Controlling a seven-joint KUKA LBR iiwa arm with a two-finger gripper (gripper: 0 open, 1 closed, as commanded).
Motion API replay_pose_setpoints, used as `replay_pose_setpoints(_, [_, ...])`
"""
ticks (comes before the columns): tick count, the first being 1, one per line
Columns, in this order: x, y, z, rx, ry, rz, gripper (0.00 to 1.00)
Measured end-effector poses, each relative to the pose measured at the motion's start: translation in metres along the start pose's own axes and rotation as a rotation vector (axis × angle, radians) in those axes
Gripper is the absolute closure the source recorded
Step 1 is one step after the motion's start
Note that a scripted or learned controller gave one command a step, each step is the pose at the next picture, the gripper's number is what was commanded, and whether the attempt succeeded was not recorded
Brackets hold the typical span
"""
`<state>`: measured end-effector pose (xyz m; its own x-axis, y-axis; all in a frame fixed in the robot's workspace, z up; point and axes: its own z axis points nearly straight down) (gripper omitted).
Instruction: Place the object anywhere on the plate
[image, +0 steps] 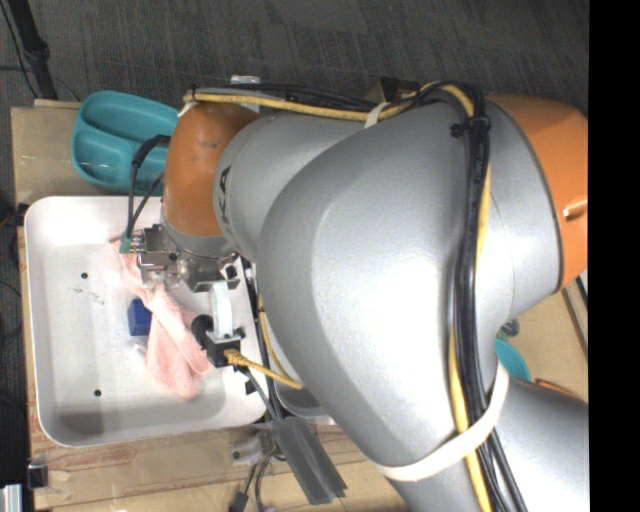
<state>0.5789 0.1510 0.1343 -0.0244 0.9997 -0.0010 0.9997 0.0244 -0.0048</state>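
Arm (400, 270) covers most of the bench and the whole right bin. Gripper (160, 262) is low over the left white bin (60, 330), near its back right part; jaw state can't be told. Pink cloth (172, 340) lies in that bin right under the gripper, running toward the front edge. Small blue object (138, 318) touches the cloth's left side. Teal thing (115, 135) sits past the bin's back edge.
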Motion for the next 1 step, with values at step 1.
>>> replay_pose_setpoints(1, [-0.0234,0.028,-0.0413,-0.001,0.001,-0.044,1.0])
